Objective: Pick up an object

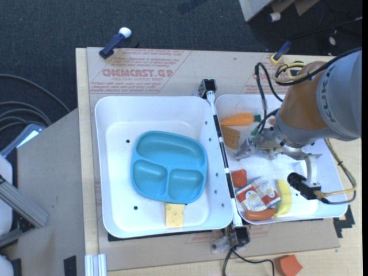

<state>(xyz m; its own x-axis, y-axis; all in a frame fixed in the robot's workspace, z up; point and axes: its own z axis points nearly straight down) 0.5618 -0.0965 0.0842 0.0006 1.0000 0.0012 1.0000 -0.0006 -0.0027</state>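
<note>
The gripper (248, 148) hangs low in the right bin (330, 209), just beside a tan wedge-shaped block (231, 135); whether its fingers are spread or closed cannot be told. A toy carrot (238, 119) lies near the bin's far wall, long axis running left to right, green end pointing right toward the arm. Nearer the front lie a red block (238, 177), a snack packet (257, 195), a banana (284, 198) and a sausage (260, 214). The left bin (109, 171) holds a blue divided plate (168, 167) and a cheese slice (175, 214).
</note>
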